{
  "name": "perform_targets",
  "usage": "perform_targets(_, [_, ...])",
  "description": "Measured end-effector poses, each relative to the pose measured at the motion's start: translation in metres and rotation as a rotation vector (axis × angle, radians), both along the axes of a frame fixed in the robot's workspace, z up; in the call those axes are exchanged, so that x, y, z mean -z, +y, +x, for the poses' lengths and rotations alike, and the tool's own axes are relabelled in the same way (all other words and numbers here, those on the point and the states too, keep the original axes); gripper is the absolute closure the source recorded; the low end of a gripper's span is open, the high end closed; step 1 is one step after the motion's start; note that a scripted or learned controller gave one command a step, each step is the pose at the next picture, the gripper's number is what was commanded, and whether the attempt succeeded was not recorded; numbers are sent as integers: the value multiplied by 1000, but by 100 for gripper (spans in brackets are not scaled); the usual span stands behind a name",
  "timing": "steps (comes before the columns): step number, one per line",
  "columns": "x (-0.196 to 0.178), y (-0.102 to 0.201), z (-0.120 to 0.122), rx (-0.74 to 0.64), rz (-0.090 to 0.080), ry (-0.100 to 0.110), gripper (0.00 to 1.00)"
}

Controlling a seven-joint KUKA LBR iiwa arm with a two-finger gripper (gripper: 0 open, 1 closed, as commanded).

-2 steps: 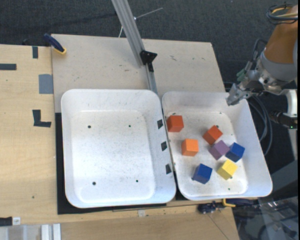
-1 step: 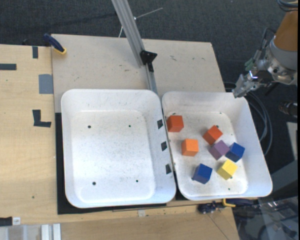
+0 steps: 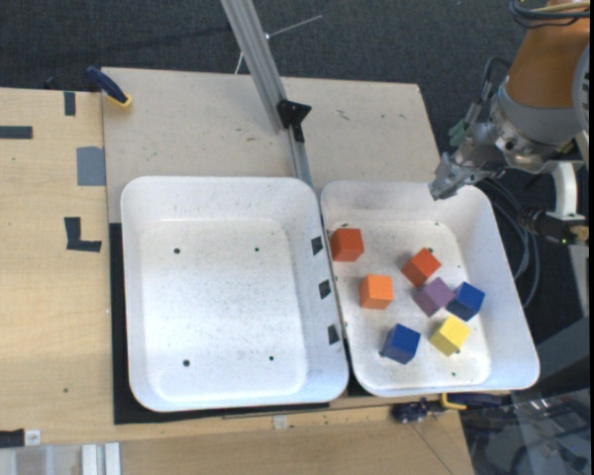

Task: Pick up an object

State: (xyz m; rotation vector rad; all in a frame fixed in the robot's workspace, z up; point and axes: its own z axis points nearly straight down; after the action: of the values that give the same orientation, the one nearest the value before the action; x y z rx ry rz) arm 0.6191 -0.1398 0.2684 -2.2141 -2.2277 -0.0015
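Observation:
The right bin [image 3: 495, 240] holds several small cubes: a red-orange one [image 3: 347, 243], an orange one [image 3: 377, 291], a red one [image 3: 422, 265], a purple one [image 3: 436, 295], two blue ones [image 3: 466, 300] [image 3: 401, 343] and a yellow one [image 3: 450, 335]. My gripper [image 3: 447, 182] hangs over the bin's far right corner, well above and away from the cubes, with nothing seen in it.
The left bin [image 3: 139, 265] lies beside the right one. A slanted metal pole [image 3: 257, 47] with a black clamp crosses the bench behind the bins. A blue and yellow tool [image 3: 109, 85] lies at the bench's far left. Cables hang at the right.

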Motion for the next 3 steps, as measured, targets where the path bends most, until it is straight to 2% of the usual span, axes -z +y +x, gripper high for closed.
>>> perform_targets(3, [29,134,-41,1,0,4,100])
